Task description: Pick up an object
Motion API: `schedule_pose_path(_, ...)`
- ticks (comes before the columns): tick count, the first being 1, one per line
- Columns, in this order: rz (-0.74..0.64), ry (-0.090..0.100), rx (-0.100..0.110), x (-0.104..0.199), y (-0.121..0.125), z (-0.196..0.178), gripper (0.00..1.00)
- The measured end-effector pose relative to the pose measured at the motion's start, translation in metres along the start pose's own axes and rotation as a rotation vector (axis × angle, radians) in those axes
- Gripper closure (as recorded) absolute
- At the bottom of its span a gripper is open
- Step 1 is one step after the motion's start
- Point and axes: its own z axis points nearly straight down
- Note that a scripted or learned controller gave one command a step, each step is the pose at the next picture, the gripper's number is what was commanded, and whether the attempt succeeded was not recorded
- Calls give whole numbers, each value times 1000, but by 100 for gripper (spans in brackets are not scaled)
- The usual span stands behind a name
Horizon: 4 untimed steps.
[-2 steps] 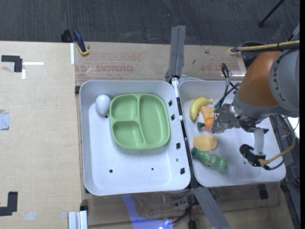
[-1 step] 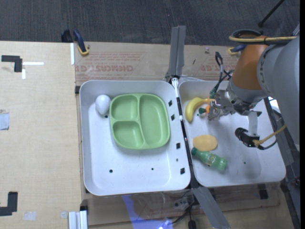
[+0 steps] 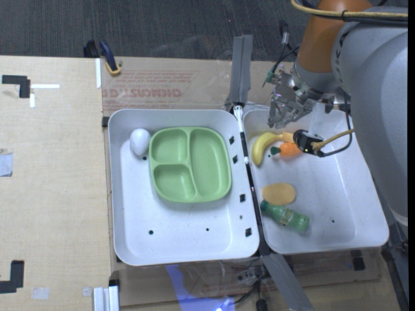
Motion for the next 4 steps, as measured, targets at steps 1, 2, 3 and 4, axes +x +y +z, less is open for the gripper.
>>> schedule_pose_path(1,-243,-1,0,7,-21,-63,100)
schedule_pose_path(2,-108,-1,1,6,-54,-191,100)
schedule_pose_path(3,-357,-1,0,-43,-3,-168,100)
schedule_pose_path(4,-358,-1,0,-42,-3,-168,0)
